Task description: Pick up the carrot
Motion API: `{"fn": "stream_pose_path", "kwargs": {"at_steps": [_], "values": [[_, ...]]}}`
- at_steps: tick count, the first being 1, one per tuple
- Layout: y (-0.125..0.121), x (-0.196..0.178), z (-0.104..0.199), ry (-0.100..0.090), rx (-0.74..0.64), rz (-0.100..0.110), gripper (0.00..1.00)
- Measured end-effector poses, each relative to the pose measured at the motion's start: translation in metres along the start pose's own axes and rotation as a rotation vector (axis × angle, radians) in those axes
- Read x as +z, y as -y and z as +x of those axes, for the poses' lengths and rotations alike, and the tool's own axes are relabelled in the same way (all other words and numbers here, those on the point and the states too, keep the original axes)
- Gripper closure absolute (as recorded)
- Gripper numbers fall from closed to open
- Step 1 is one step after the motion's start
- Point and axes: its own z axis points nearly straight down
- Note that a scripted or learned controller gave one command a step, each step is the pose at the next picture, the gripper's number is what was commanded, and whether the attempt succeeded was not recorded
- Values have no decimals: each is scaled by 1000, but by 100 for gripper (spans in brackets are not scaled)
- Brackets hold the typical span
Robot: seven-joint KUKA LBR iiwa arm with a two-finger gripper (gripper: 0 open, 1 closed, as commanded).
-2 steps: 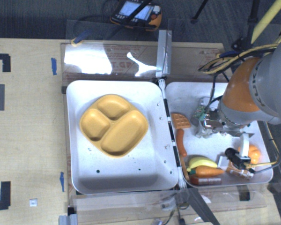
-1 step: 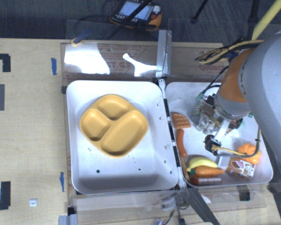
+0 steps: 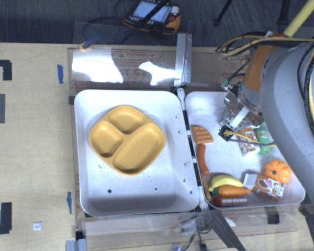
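**A:** Where is the carrot (image 3: pixel 233 191)?

**B:** In the right bin (image 3: pixel 206 106), at its near edge, lying flat and running left to right. A banana (image 3: pixel 225 181) lies just beyond it and touches its far side.

**A:** And the gripper (image 3: pixel 233 120)?

**B:** It hangs over the far half of the same bin, well apart from the carrot. I see nothing held in it. I cannot tell whether it is wide or narrow, because the angle hides that.

**A:** So how far along is the job?

**B:** Barely begun, by my reading. The carrot lies in the bin, not lifted and not touched. Everything is left to do: travel toward the near edge, come down over the carrot, close on it and raise it.

**A:** Is anything crowding it?

**B:** Chiefly the banana, with the bin's near wall on the other side. A carton (image 3: pixel 268 186) lies just right of the carrot's tip, and a small pumpkin (image 3: pixel 278 170) sits beyond that. A reddish stick (image 3: pixel 202 160) runs along the bin's left wall, from a waffle piece (image 3: pixel 201 134) toward the banana. Its colour is close to the carrot's, so I'd guess it could be mistaken for the target.

**A:** And the left bin (image 3: pixel 94 197)?

**B:** It holds a yellow divided plate (image 3: pixel 127 139), which has no part in this task.
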Motion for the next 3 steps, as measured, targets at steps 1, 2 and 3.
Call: {"fn": "stream_pose_path", "kwargs": {"at_steps": [1, 2, 3], "values": [[1, -10, 2, 1, -5, 1, 100], [-67, 0, -46, -7, 271, 34, 100], [-59, -5, -40, 4, 167, 7, 100]]}}
